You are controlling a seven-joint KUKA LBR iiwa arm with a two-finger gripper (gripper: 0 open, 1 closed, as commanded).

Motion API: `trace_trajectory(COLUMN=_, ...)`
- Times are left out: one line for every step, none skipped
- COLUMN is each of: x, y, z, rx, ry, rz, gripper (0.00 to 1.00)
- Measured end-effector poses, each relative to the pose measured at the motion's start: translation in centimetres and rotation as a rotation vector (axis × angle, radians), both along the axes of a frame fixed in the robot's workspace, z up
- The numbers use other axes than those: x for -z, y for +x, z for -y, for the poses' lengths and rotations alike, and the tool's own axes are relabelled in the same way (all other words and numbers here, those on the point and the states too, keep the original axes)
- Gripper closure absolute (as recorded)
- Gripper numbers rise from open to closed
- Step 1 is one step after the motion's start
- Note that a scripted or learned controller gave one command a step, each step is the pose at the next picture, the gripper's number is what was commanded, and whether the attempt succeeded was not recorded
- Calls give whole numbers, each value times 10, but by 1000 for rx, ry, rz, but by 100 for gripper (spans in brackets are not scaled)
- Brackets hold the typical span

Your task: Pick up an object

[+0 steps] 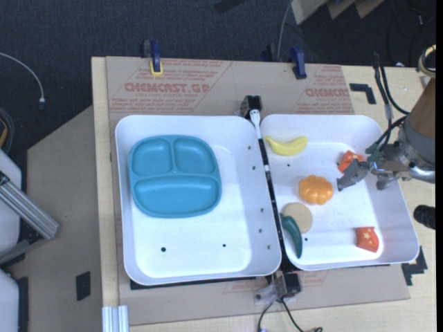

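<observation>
Reaching in from the right, the gripper hangs over the right bin, its dark fingers spread and holding nothing. An orange pumpkin sits just left of it, a small orange-red piece beside its upper finger. Beyond the pumpkin lie a banana, a tan disc and a green pepper; a red piece sits near the bin's front edge, with bare floor between.

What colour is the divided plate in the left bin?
The divided plate is light blue, plain with no pattern. It shows clearly in the camera view.
</observation>
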State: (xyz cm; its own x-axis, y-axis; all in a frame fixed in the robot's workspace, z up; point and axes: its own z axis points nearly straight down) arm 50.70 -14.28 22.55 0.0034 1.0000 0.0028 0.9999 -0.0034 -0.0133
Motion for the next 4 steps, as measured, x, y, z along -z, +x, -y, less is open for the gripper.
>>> trace_trajectory(x=-6, y=3, z=0, rx=-4, ry=-2, rz=13, gripper=0)
trace_trajectory(x=57, y=-1, z=-3, rx=-3, ry=0, rz=5, gripper=0)
trace_trajectory(x=115, y=4, z=-12, rx=-4, ry=0, rz=6, gripper=0)
trace_trajectory(x=138, y=7, z=-11, rx=-2, ry=-2, rz=18, gripper=0)
